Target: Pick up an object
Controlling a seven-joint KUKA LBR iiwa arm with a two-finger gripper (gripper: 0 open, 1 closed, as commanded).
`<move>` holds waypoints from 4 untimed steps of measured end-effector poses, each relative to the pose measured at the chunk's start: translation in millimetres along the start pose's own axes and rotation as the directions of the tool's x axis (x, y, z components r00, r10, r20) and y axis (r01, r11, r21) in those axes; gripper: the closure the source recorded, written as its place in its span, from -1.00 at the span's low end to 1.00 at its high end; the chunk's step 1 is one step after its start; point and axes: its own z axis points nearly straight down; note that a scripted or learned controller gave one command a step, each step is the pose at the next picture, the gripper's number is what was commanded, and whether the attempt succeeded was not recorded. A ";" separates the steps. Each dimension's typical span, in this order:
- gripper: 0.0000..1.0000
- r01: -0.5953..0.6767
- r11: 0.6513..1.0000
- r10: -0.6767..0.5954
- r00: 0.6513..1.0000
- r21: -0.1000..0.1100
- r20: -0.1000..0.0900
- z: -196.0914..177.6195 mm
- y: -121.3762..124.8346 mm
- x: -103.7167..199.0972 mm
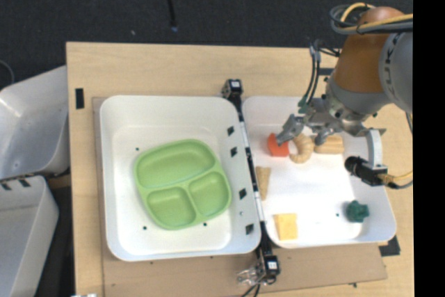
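Note:
My gripper (pixel 306 133) hangs over the back of the right bin (pixel 316 191) with its fingers spread open and nothing between them. Just below its fingertips lie a small red-orange piece (pixel 278 146), a curled tan piece (pixel 302 151) and a tan block (pixel 332 145). Toward the front of this bin lie a yellow square slice (pixel 286 226), a thin tan wedge (pixel 263 181) near the left wall and a small dark green thing (pixel 357 211) at the right.
The left bin (pixel 118 219) holds a light green divided plate (pixel 182 183). A ridge with black clips (pixel 245 163) separates the two bins. The wooden bench (pixel 139 66) runs around both.

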 end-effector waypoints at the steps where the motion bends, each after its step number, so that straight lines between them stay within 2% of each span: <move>1: -1.00 0.003 1.000 -0.003 1.000 -0.013 0.001 -7.1 2.8 0.1; 3: -1.00 0.002 1.000 -0.002 1.000 -0.010 0.002 97.8 6.6 7.2; 4: 1.00 -0.002 1.000 0.002 1.000 -0.015 0.002 84.0 7.7 5.9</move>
